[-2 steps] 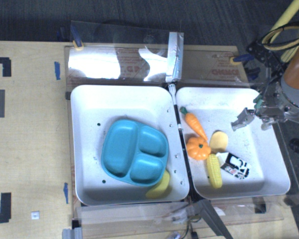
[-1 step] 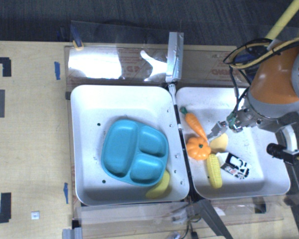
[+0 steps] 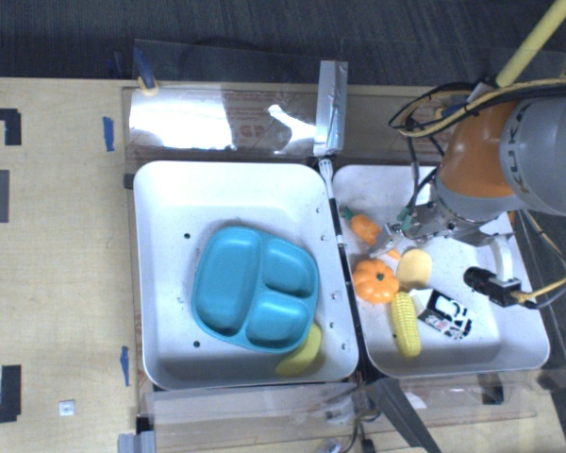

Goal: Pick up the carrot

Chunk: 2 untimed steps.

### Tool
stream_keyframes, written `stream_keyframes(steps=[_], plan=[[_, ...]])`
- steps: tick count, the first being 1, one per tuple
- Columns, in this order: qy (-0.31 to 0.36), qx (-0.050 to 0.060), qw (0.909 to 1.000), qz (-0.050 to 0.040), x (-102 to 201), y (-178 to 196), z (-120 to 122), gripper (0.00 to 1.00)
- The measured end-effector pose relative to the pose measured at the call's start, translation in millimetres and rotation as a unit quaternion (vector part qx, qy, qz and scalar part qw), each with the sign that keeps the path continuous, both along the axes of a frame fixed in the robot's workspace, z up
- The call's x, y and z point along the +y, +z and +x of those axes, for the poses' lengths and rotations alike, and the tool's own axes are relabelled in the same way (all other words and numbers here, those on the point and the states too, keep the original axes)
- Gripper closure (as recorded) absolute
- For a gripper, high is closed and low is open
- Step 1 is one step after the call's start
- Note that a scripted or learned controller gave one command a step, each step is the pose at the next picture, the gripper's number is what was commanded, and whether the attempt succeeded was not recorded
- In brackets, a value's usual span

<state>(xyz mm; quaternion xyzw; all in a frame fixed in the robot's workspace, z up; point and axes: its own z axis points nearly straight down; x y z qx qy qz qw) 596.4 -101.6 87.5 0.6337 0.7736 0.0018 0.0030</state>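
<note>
1. Carrot (image 3: 364,228): small orange piece in right bin (image 3: 524,347), near its left wall, just above the pumpkin (image 3: 375,281).
2. Gripper (image 3: 401,226) sits just right of carrot; finger state can't be told, too small and cluttered. Nothing visibly held.
3. Handling, prob.: light, stiff plastic toy, smooth, so may slip or roll.
4. Best hold, likely: across the thicker mid-body, not the tapered tip; corn (image 3: 406,324) and pale round item (image 3: 415,268) are close by.
</note>
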Motion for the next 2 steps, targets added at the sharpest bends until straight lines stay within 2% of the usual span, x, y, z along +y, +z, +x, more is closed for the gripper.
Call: stream_keyframes(steps=[1, 2], plan=[[0.051, 0.002, 0.9987, 0.0000, 4.6, -1.8, 65.3, 0.00], [0.052, 0.000, 0.9987, -0.0005, 4.6, 10.7, 66.8, 1.00]])
